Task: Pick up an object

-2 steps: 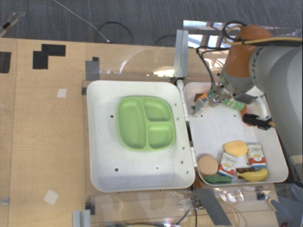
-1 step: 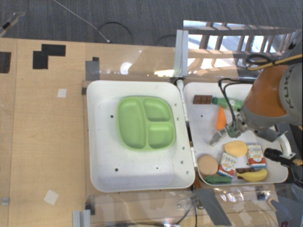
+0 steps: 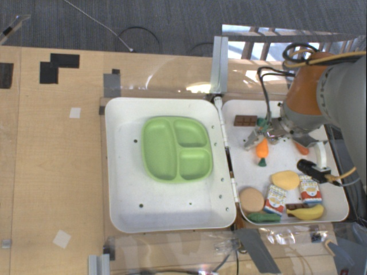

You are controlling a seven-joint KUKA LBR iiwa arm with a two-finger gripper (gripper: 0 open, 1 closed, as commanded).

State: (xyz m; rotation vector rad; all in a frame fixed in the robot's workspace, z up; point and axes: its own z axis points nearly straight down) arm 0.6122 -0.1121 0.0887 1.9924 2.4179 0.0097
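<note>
In the right-hand white bin (image 3: 338,211) on the tabletop, the tool (image 3: 259,137) hangs low with its two fingers spread apart. A toy carrot (image 3: 262,150) lies just below the fingertips, toward the camera, its long axis running near to far, orange body uppermost, green tip nearest. The carrot looks the likeliest target, almost straight beneath.

floor: dark grey carpet (image 3: 114,10) running along the top, with a thin pale cable (image 3: 86,13) snaking across it
bench: light wood top (image 3: 51,171), pretty clean
markings: a few black squares (image 3: 57,67) near the bench's far left corner, plus small pale patches (image 3: 74,113)
frame: metal bracket (image 3: 219,65) at the far edge
light: bright glare there too
</note>
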